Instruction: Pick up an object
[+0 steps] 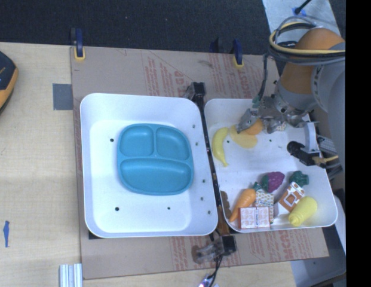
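Red lettering runs along the cardboard sheet point(143, 61) under both bins, at the top centre and lower right of the frame, but it is too small and faint to read. Small cartons point(255, 217) at the lower right carry printed patterns, also illegible. Nothing here reads clearly.

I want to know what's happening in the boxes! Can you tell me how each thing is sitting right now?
Gripper: low in the right bin, at an orange-yellow toy; hold unclear.
Banana: lying loose, left side of right bin.
Carrot: lying tilted, in the front pile.
Grapes: resting in the pile.
Yellow bottle: on its side, front right corner.
Blue tray: flat in the left bin, nothing on it.
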Robot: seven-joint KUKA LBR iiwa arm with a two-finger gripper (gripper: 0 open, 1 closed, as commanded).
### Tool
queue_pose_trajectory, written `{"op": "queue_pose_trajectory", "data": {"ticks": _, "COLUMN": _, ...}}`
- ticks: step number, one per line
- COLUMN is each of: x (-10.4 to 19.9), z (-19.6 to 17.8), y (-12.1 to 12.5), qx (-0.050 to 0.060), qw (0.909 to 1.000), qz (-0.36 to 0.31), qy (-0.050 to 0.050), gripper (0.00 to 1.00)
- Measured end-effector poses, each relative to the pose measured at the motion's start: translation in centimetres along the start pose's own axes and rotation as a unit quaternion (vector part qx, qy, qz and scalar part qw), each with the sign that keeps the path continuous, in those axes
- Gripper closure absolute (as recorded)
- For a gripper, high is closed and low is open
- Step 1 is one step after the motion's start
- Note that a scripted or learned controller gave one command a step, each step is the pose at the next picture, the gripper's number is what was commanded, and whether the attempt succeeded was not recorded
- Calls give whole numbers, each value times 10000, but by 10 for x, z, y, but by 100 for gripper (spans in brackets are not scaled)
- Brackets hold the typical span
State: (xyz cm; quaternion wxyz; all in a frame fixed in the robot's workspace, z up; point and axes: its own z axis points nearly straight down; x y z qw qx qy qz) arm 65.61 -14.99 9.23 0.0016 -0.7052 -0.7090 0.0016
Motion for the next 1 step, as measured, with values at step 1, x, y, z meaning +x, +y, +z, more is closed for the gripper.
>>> {"op": "queue_pose_trajectory", "data": {"ticks": 1, "x": -1, "z": -11, "y": 0, "qx": 7, "qw": 10000, "qz": -11, "qy": -3, "gripper": 100}}
